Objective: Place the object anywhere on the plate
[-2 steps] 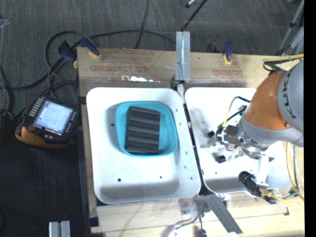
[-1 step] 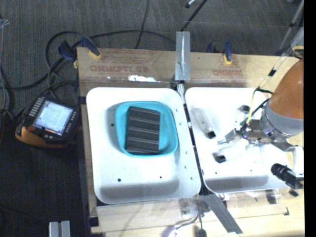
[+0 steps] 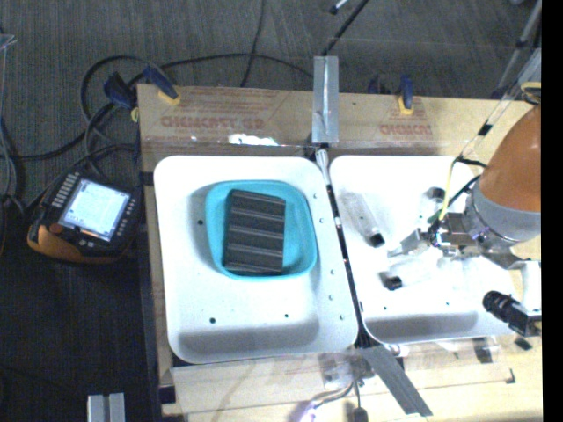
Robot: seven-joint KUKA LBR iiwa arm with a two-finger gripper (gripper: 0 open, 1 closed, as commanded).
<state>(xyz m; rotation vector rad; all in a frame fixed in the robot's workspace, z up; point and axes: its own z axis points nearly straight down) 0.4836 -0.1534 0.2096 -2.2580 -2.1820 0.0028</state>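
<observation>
A dark grey ridged block (image 3: 255, 231) lies flat on the teal plate (image 3: 302, 236), which sits in the left bin (image 3: 246, 323). The block covers most of the plate's middle and stays inside its rim. My gripper (image 3: 384, 259) hovers over the right bin (image 3: 413, 319), well to the right of the plate. Its fingers are spread open, with black tips (image 3: 376, 237) apart and nothing between them. The arm's grey wrist and orange band (image 3: 519, 170) come in from the right edge.
A metal divider post (image 3: 325, 104) stands at the back between the two bins. On the floor to the left lies a handheld pendant with a lit screen (image 3: 88, 209), with cables around it. Clamps hold the wooden bench's back edge (image 3: 405, 104).
</observation>
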